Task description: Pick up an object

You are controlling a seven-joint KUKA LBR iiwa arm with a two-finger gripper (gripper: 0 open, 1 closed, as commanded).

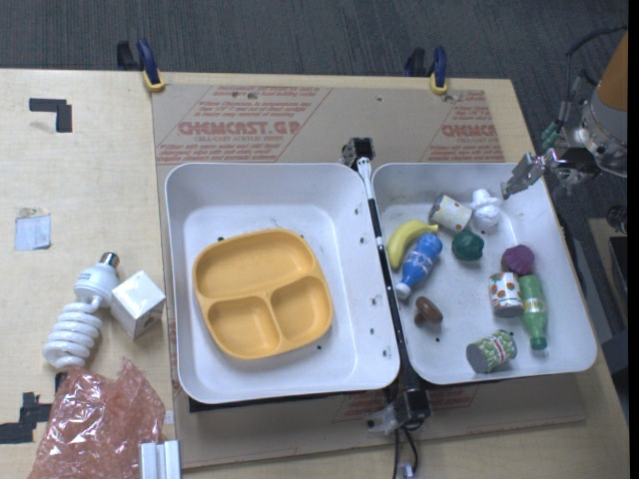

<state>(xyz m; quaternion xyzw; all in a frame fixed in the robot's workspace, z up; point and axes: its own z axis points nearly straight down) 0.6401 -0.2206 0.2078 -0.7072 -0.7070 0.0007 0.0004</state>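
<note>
Two bins [180, 367] sitting side by side; gripper [523, 176] hovering over rt bin's upper-rt rim, fingers slightly apart, gripping nothing (yellow tray [262, 292] lying in lt bin).

A spiral light bulb [80, 312], white cube [138, 302] and crumpled pink plastic [95, 425] lie left of the bins.
</note>
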